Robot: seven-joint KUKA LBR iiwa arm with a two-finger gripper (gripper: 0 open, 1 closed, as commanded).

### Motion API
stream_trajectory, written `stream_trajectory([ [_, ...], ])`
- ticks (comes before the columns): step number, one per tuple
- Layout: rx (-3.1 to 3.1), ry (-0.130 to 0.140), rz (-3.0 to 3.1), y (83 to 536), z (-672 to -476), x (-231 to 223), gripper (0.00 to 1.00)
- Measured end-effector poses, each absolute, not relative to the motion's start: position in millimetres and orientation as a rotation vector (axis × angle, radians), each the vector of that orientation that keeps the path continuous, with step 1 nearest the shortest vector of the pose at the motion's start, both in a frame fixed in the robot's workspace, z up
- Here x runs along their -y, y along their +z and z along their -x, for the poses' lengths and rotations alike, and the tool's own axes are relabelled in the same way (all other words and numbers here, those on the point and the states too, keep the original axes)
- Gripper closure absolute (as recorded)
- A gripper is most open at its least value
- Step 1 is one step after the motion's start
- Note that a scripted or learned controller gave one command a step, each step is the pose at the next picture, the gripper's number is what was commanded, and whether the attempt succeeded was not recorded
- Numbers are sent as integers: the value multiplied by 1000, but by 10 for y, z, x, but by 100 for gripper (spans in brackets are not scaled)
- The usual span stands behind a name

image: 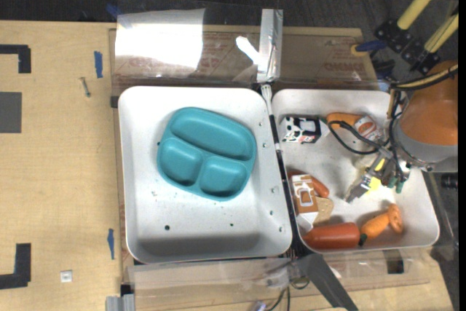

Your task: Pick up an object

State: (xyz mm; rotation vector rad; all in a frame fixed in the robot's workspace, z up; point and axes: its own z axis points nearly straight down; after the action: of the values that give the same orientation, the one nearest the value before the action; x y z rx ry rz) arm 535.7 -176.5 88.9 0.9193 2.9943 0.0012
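Red sausage toy [334, 234]: lay along the lower edge of the right bin [422, 233], beside an orange carrot toy [381, 223].
Gripper [362, 188]: low over the right bin's middle, nothing between its fingers; open or closed, I cannot tell.
Left bin [138, 156]: held a teal divided plate [206, 151].

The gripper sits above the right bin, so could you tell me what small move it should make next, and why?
Probably a short descent toward the front of the right bin: the gripper hovers over bare floor, with the red sausage-like toy and the orange carrot-like toy lying just ahead of it.
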Motion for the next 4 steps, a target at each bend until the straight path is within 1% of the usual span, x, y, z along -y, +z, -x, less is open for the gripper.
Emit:
stream_trajectory([
  [1,-3042,9,-780,876,-6395,2157,0],
  [2,-3014,-2,-857,884,-5637,2124,0],
  [3,-2945,2,-1065,886,-5376,2009,0],
  [4,-2935,1,-1058,1018,-5411,2013,100],
])
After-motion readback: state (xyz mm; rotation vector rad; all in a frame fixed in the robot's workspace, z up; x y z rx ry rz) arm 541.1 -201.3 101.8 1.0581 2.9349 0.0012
